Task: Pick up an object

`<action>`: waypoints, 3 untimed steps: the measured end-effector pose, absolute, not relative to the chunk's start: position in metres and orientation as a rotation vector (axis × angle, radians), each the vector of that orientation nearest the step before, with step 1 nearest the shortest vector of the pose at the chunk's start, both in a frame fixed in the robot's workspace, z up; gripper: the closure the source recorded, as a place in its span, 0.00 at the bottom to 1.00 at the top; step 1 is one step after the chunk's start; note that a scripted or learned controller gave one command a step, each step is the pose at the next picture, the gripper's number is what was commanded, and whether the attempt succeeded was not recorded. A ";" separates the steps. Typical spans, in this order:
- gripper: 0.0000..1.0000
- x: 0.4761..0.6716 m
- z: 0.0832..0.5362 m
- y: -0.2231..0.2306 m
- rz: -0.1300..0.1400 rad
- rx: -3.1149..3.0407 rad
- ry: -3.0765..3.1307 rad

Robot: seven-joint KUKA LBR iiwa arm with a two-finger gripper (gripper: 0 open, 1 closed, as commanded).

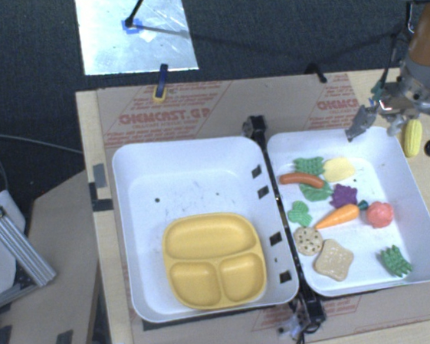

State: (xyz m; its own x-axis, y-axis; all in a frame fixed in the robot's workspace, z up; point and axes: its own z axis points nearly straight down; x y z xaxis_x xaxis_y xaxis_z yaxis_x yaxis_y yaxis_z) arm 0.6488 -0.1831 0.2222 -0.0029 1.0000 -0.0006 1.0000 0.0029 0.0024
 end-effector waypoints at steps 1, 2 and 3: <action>0.00 0.623 0.082 -0.207 0.001 2.221 2.221; 0.00 0.542 0.084 -0.206 -0.002 2.224 2.223; 0.00 0.485 0.084 -0.206 0.000 2.222 2.222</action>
